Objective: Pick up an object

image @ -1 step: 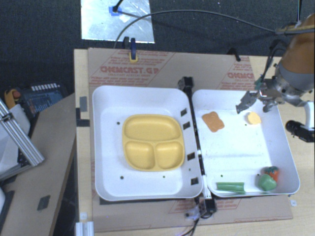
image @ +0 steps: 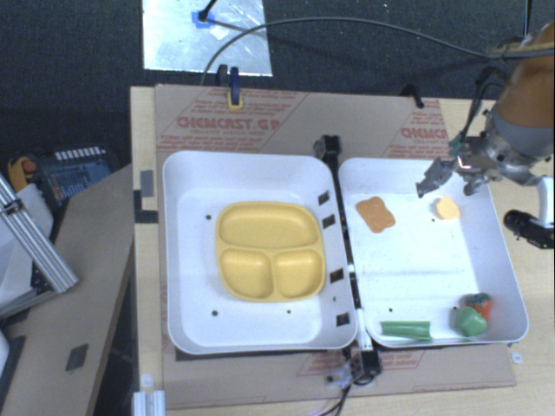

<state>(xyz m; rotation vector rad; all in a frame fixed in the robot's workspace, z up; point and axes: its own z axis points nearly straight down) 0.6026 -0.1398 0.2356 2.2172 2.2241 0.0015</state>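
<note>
Tool (image: pixel 451 176) hovers over right bin (image: pixel 499 258) far edge, just beside pale yellow piece (image: pixel 447 208), likely chosen target; nothing between fingers, spread hard to tell, blurred. Orange slice (image: pixel 375 214) nearby. Green items at near edge. Yellow tray (image: pixel 266 250) fills left bin (image: pixel 186 232).

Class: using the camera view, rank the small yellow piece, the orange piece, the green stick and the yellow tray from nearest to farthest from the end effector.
1. Small yellow piece, just below the end effector.
2. Orange piece, right bin's upper left.
3. Green stick, right bin's near edge.
4. Yellow tray, in the left bin; close to the stick's rank.
</note>
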